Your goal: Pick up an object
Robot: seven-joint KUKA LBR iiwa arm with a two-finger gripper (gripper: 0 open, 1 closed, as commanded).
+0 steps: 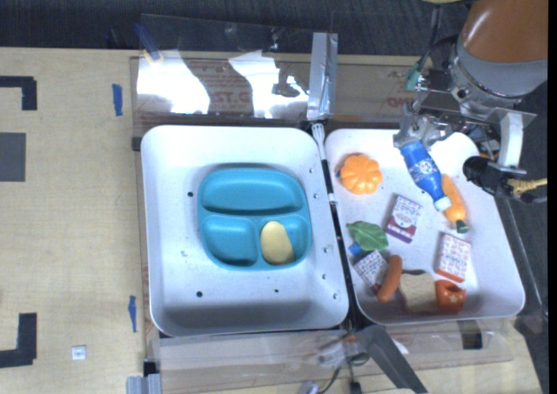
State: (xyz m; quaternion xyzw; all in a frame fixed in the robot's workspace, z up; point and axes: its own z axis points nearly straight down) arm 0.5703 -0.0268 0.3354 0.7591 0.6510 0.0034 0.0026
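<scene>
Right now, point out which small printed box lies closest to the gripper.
The purple-edged box beside the blue bottle; the red-edged box lies farther from the gripper.

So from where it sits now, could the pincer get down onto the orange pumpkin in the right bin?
Probably yes. The pincer is over the right bin by the blue bottle, and the pumpkin lies just beside it with bare floor around it and nothing on top.

A divided tray (pixel 252 210) is sitting in the left bin (pixel 165 279), a potato (pixel 277 243) lying in its near-right compartment; a pumpkin (pixel 360 173) is resting far-left in the right bin (pixel 505 288).
</scene>
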